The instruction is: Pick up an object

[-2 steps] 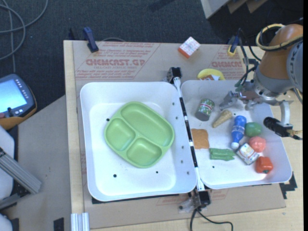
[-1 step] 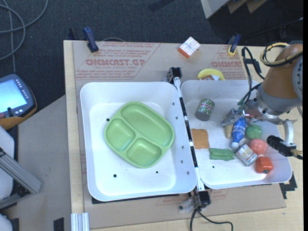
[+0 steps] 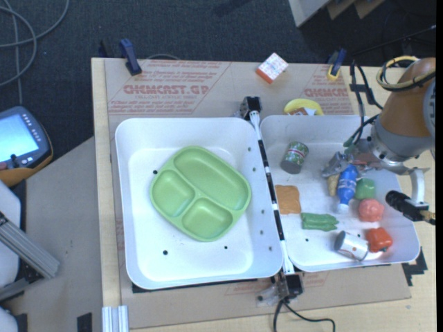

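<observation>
I see the pincer (image 3: 340, 166) low in the right bin (image 3: 315, 256), just above the blue bottle (image 3: 345, 186). If it is apart or together, I cannot tell. A green divided plate (image 3: 201, 193) lies in the left bin (image 3: 135, 185).

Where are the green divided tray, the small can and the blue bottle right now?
green divided tray (image 3: 201, 193): camera view, on its central ridge, left bin.
small can (image 3: 295, 156): camera view, on its side wall, right bin.
blue bottle (image 3: 346, 184): camera view, mid-body, right bin.
</observation>
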You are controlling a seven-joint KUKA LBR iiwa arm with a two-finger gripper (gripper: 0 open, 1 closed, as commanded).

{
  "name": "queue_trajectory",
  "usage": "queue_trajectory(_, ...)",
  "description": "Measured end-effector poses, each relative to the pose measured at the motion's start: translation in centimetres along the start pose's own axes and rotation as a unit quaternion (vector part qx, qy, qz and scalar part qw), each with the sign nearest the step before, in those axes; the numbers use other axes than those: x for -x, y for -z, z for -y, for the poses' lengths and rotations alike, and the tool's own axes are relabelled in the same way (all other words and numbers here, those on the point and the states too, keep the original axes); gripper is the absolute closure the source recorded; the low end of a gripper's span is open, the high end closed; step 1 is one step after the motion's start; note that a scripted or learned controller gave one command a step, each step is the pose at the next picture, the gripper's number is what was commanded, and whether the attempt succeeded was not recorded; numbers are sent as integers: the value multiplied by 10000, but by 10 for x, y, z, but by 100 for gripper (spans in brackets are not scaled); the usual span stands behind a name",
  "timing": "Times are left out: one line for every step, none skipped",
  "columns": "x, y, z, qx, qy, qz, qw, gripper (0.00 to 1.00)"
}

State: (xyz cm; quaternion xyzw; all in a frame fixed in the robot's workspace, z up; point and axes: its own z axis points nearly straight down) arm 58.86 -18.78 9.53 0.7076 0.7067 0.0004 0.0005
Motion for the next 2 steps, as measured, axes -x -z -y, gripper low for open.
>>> queue_trajectory(-68,-11,3,-26,27,-16,10000,100)
queue_trajectory(-127,95,11,29,36,-5,10000,100)
